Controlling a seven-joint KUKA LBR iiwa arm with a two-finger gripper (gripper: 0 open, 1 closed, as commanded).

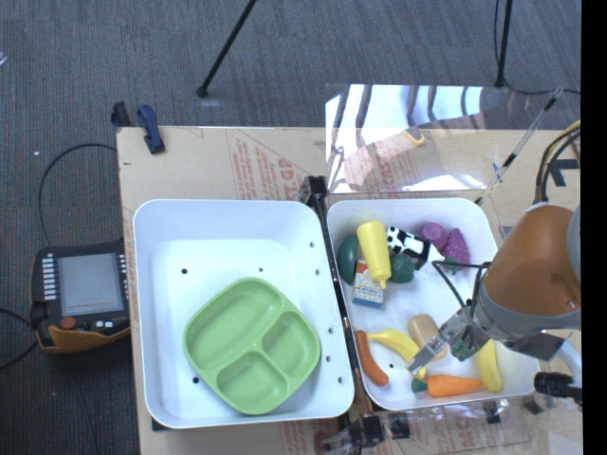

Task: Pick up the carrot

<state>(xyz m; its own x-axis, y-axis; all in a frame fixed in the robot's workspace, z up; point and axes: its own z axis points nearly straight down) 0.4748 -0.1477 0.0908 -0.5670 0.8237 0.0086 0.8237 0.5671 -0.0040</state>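
Camera view, 1 carrot (453,385), 2 bins (161,254), 1 gripper (429,352)

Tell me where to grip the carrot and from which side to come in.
Grip the carrot across its thicker middle, coming straight down from above. It lies flat, lengthwise along the right bin's near wall, green top toward the gripper. Close the fingers across its width; a banana crowds its pointed end.

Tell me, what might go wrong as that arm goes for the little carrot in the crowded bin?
The carrot lies near the right bin's front wall, so the gripper may have little room to close around it. A yellow banana and another yellow piece sit close by; the fingers might nudge or catch one instead. An orange sausage-like toy nearby looks similar and could be mistaken for it.
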